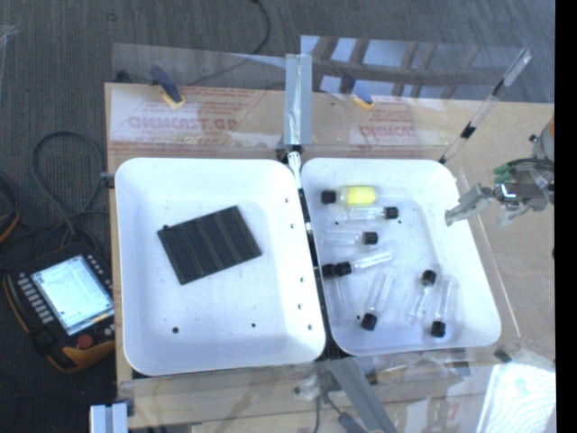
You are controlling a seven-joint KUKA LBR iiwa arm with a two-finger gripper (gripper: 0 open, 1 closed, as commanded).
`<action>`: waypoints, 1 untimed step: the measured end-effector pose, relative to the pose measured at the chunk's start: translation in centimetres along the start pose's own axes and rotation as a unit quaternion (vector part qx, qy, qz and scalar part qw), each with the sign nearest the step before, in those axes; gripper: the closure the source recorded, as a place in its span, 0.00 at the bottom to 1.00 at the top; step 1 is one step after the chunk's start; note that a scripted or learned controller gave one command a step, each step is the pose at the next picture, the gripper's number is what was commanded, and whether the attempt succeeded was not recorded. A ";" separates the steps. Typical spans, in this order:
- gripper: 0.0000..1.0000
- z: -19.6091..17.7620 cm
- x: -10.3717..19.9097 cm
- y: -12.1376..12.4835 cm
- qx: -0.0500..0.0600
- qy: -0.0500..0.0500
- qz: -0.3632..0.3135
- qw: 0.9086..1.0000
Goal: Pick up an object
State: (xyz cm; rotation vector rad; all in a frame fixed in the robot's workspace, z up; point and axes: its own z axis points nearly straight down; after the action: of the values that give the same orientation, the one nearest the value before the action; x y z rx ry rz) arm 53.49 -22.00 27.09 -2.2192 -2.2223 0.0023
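The right bin (476,282) holds several clear vials with black caps, among them one (371,262) near its middle, one (439,307) at the front right and one (377,298) at the front. A yellow-capped vial (360,194) lies at the back of that bin. In the left bin (144,332) a black ridged mat (209,244) lies flat. My gripper (478,198) hangs at the right edge of the view, over the right bin's far right rim and well above it. It is apart from every vial, and nothing shows in it.
A cardboard sheet (216,120) and clear panels stand behind the bins, with a metal post (296,106) between them. A teach pendant (63,300) and cables lie on the floor to the left.
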 end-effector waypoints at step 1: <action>0.00 10.4 5.8 3.9 0.001 0.000 -0.016 1.000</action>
State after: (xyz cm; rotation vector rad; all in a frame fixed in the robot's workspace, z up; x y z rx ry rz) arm 57.34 -16.21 16.65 -2.1816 -2.2573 0.0029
